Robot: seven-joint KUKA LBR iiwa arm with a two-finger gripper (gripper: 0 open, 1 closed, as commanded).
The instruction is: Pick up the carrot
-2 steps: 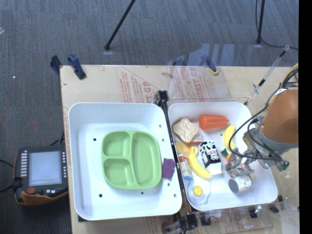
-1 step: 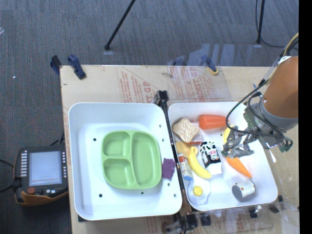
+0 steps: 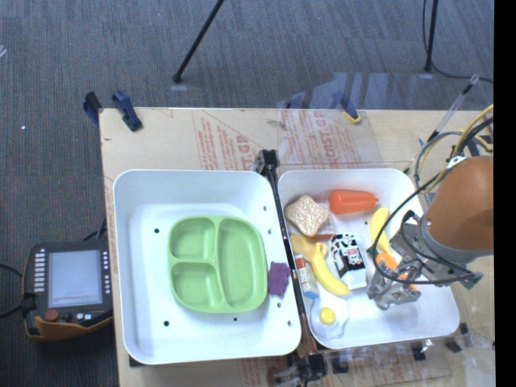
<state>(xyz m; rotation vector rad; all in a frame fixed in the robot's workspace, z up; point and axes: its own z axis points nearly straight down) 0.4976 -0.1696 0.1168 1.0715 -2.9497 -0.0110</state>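
The carrot (image 3: 352, 201) is an orange stub lying on its side near the far wall of the right bin (image 3: 435, 321). My gripper (image 3: 393, 290) hangs low over the near right part of that bin, well to the near side of the carrot and apart from it. The arm's orange band rises above it on the right. A yellow and orange piece (image 3: 381, 236) lies just beside the gripper's far side.
The right bin also holds a speckled cracker (image 3: 306, 213), a banana (image 3: 324, 266), a cow-patterned carton (image 3: 347, 252), a small bottle (image 3: 302, 274) and a fried egg (image 3: 327, 316). The left bin (image 3: 137, 216) holds a green divided plate (image 3: 218, 264) and a purple piece (image 3: 278, 278).
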